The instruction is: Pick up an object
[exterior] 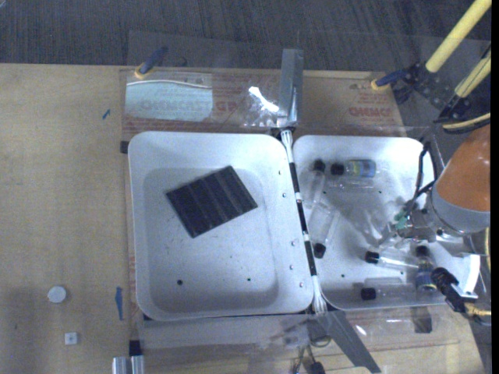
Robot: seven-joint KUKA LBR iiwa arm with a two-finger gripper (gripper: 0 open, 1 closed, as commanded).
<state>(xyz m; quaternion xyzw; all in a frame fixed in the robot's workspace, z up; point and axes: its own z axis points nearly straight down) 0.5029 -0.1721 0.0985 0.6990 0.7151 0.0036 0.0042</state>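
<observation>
The arm (468,181) reaches into the right bin (343,148) from three o'clock, its gripper (405,226) low among clear tubes (347,170) with black caps; whether it is open or grips anything I cannot tell. A black ribbed mat (211,200) lies in the left bin (156,279).

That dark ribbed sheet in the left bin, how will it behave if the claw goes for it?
The dark ribbed sheet lies flat on the left bin's floor, so its edges probably offer little to pinch. It looks thin, likely light and perhaps bendy. A push would probably slide it, not roll it.
</observation>
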